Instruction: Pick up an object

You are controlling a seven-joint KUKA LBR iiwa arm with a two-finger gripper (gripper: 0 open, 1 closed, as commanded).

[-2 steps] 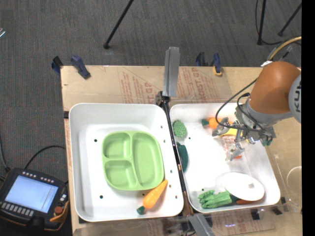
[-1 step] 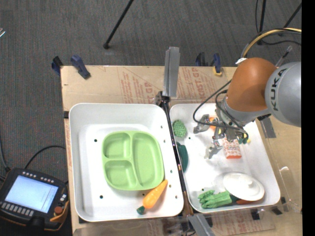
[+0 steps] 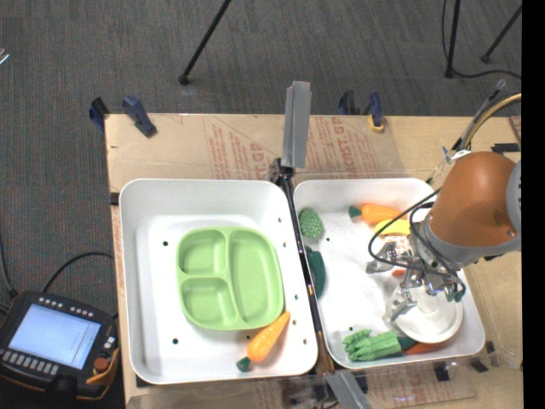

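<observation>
My gripper (image 3: 423, 295) hangs low in the right bin (image 3: 358, 267), under the arm's orange band (image 3: 473, 207). It sits right over a white round dish (image 3: 432, 322) at the bin's front right. An orange piece (image 3: 419, 347) pokes out from beneath that dish. Beside it lies a green asparagus bunch (image 3: 372, 345). At the bin's back are a carrot (image 3: 379, 214), a yellow item (image 3: 394, 227) partly hidden by the arm, and a bumpy green ball (image 3: 311, 223). A dark green object (image 3: 318, 271) rests against the left wall.
The left bin (image 3: 136, 228) holds a light green divided plate (image 3: 230, 278) and a second carrot (image 3: 268, 337) at its front. A grey post (image 3: 296, 135) rises between the bins at the back. A teach pendant (image 3: 55, 339) lies on the floor at lower left.
</observation>
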